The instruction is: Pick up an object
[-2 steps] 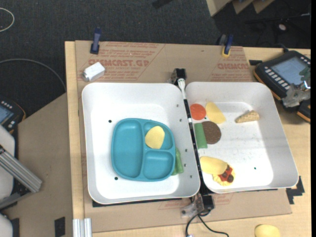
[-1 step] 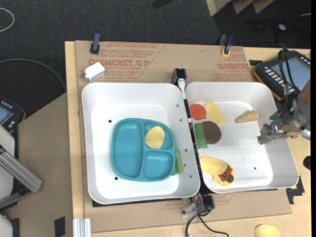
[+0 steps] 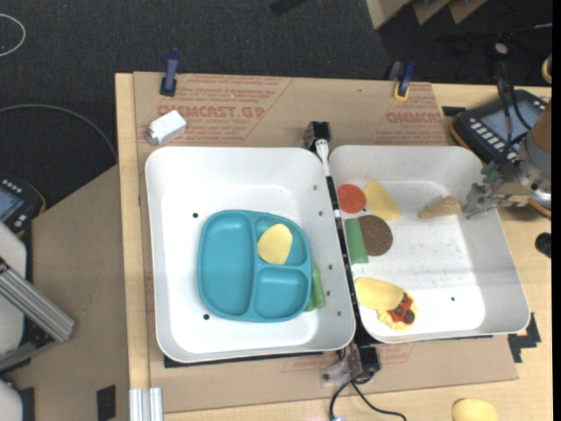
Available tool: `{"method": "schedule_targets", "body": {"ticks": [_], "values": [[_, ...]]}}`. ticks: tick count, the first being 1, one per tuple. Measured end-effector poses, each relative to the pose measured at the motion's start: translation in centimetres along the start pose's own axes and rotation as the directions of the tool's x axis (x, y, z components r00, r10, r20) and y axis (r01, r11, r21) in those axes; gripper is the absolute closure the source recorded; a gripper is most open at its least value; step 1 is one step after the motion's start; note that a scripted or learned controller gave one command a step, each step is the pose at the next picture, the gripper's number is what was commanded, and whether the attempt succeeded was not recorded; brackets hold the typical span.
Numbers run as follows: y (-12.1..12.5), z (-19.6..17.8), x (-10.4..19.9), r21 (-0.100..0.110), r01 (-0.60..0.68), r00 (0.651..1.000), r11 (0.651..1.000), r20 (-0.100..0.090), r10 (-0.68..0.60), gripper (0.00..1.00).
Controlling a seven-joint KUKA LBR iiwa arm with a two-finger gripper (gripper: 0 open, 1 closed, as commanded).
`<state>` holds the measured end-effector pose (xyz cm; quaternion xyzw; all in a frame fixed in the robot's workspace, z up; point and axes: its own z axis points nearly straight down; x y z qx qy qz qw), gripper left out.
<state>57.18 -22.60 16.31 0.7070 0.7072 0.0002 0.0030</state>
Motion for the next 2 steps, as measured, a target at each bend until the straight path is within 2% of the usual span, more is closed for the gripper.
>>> {"method": "schedule_targets", "body": {"ticks": [1,2], "values": [[-2.0,-5.5,14.9,0.001,0.015,1.000,1.000,-0.011,-0.015,1.00],[-5.7,-8.8,26.9,0.003,0.012,1.000,1.000,-0.008,-0.012,1.00]]}}
